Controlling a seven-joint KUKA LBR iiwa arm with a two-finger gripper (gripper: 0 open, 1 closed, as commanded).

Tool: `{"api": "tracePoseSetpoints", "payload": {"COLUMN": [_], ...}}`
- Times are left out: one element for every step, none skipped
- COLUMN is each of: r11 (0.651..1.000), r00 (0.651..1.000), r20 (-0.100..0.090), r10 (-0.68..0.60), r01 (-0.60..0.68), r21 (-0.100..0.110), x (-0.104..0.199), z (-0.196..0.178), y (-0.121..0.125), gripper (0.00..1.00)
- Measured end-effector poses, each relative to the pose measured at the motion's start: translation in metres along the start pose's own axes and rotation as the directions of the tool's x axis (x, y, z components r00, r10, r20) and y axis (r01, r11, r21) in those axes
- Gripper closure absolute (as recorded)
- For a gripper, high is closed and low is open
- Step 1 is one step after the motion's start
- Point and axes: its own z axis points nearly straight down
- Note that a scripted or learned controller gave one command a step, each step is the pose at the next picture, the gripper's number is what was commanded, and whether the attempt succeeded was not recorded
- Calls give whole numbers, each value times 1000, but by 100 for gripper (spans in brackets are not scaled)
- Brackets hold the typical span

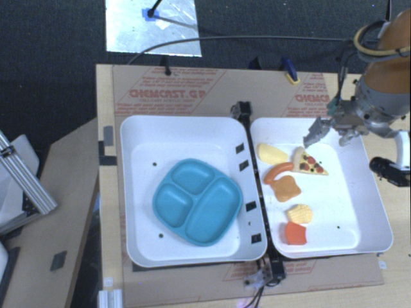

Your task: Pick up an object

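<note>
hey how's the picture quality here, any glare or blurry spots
Camera view: even, soft lighting with faint shadows; glare on the foil sheet at top; pincer and arm look slightly blurred; blue plate and pizza slice are sharp.

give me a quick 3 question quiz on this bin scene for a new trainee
1. True or false: the blue divided plate lies in the same bin as the toy foods.
2. Which item lies nearest the gripper? A) pizza slice B) orange block C) ridged chip
3. Fill in: the red sausage lies between the yellow piece and the ____.

Key
1. False. The plate is alone in the left bin; the foods are in the right bin.
2. A. The gripper hovers over the right bin's far edge, just above the pizza slice.
3. Toast.
</note>
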Motion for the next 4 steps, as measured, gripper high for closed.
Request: {"api": "tracePoseSetpoints", "payload": {"r11": [1000,1000,1000,1000], "r00": [1000,1000,1000,1000], "r20": [1,1,1,1], "r10": [-2,0,1,1], "r01": [2,0,-1,-1], "r21": [-11,-7,-7,-8], "x": [0,-3,-4,-8], "z": [-6,56,102,145], "y": [2,5,-3,-7], "gripper": [0,0,0,0]}}
